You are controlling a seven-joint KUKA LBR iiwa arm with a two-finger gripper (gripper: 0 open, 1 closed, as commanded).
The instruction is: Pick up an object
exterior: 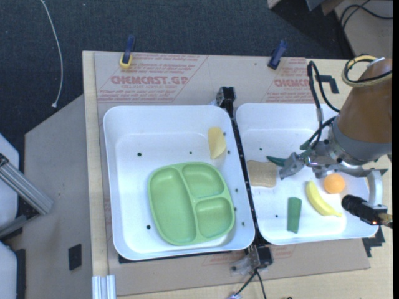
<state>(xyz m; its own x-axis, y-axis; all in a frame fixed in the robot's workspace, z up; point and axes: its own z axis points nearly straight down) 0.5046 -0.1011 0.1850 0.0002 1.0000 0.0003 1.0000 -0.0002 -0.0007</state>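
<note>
My gripper (pixel 276 166) reaches into the right bin (pixel 280 120) from the right, low over its middle. Its dark fingers (pixel 273 160) are spread open with nothing between them, their tips just right of a tan bread-like slice (pixel 262 174) lying against the bin's left wall. Below the wrist sit an orange ball (pixel 335 184) and a yellow banana (pixel 322 200). A green cucumber-like piece (pixel 293 215) lies near the bin's front. In the left bin (pixel 124 167), a pale yellow wedge (pixel 216 143) rests by the right wall, above a green divided plate (pixel 187 201).
The grey arm with its orange band (pixel 368 111) covers the right bin's right side, with black cables (pixel 318 98) looping above it. A black divider clamp (pixel 225 96) sits between the bins at the back. Blue clips (pixel 277 53) hold the cardboard base.
</note>
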